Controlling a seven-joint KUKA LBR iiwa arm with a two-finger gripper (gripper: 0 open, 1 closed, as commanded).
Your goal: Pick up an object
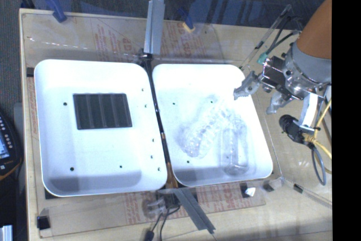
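The gripper hung open and empty at the right bin's upper right rim, poised above clear plastic bottles clustered there.

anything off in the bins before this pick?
Nothing spilled or broken. Two clear plastic bottles lie on their sides in the right bin, hard to make out against the white. A dark ribbed tray sits flat in the left bin. The gripper hovers at the right bin's edge.
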